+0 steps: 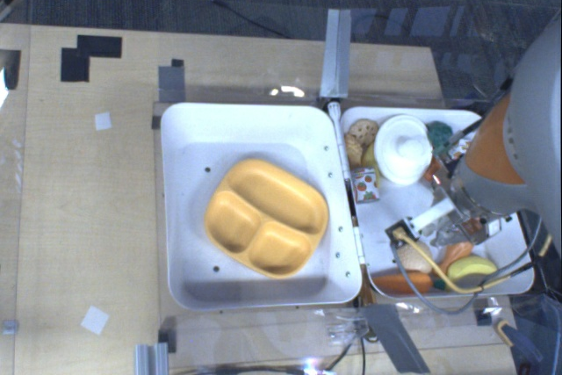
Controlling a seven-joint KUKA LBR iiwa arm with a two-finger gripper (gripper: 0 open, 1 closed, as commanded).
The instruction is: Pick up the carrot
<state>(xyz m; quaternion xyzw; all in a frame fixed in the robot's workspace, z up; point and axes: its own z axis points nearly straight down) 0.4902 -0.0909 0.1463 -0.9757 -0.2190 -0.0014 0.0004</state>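
The carrot [406, 283] is a long orange shape lying along the front wall of the right bin [376, 228]. Part of it is hidden under a yellow banana-like item [472, 270] and a bread-coloured piece [414, 258]. My gripper [441, 231] hangs low over the front half of that bin, just above and behind the carrot, among the clutter. The grey arm with its orange band [488, 155] comes in from the right and hides the bin's right side.
The right bin also holds cookies [360, 139], a white cup [404, 149], a small printed carton [365, 185] and a teal item [439, 134]. In the left bin [184, 189] lies a yellow divided plate [266, 216]. Cables run along the front edge.
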